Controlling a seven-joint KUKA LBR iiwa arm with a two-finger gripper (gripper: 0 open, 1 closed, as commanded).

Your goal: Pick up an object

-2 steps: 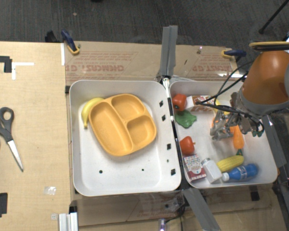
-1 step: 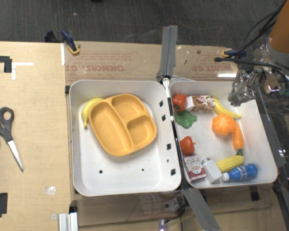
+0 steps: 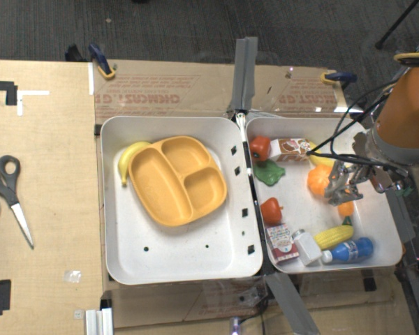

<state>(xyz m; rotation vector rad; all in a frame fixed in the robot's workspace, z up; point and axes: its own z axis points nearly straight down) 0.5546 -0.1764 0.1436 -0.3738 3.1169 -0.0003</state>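
Gripper (image 3: pixel 342 187) low in right bin (image 3: pixel 384 253), finger state unreadable, beside orange fruit (image 3: pixel 318 180). Risk: round fruit rolls away, grasp misses amid clutter.

banana (image 3: pixel 128 160) mostly hidden behind the yellow tray (image 3: pixel 176 180).

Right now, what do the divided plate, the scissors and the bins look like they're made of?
Plate: probably plastic, matte orange-yellow, one piece with moulded rounded compartments. Scissors: metal blades with a dull grey sheen; the grey handle loops look like plastic, though that is hard to tell. Bins: likely thin plastic, smooth white with a soft gloss and rounded rims.
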